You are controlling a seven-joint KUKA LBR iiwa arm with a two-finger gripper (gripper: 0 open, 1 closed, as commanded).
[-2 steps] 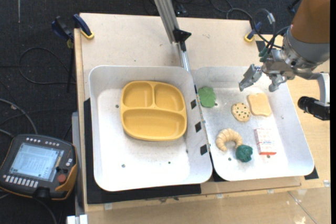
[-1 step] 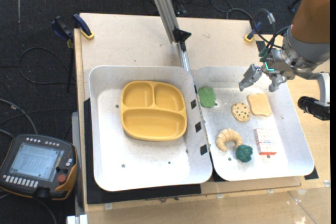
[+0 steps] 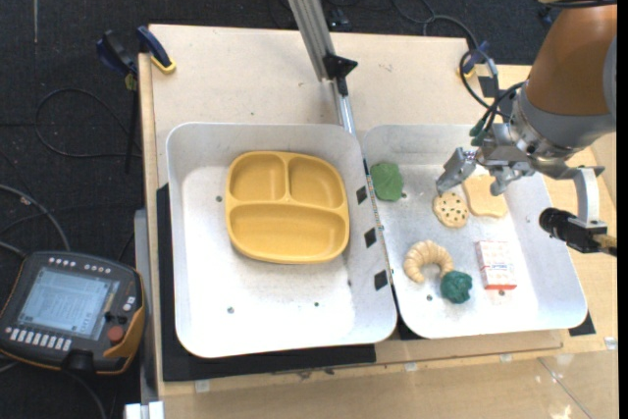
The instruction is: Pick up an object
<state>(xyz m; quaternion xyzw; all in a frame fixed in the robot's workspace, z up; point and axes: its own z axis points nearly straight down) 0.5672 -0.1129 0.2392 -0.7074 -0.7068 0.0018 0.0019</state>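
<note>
I count two white bins: the left bin [image 3: 191, 211] and the right bin [image 3: 549, 304]. In the left lies one yellow tray [image 3: 287, 207]. In the right I count six items: one green lump [image 3: 387, 181], one cookie [image 3: 450, 209], one toast [image 3: 487, 201], one croissant [image 3: 428, 259], one teal lump [image 3: 455, 287], one packet [image 3: 496, 265].

In the right bin [image 3: 559, 304] I see six small things lying loose. A light green lump [image 3: 386, 181] sits near the bin's left wall. A round tan cookie [image 3: 450, 209] with dark specks lies flat just beside a pale, toast-like piece [image 3: 488, 201], which my wrist partly covers, so its shape is unclear. Nearer the front, a curved croissant [image 3: 428, 259] touches a dark teal lump [image 3: 455, 286]. A small white and red packet [image 3: 496, 265] lies flat to their right.
</note>
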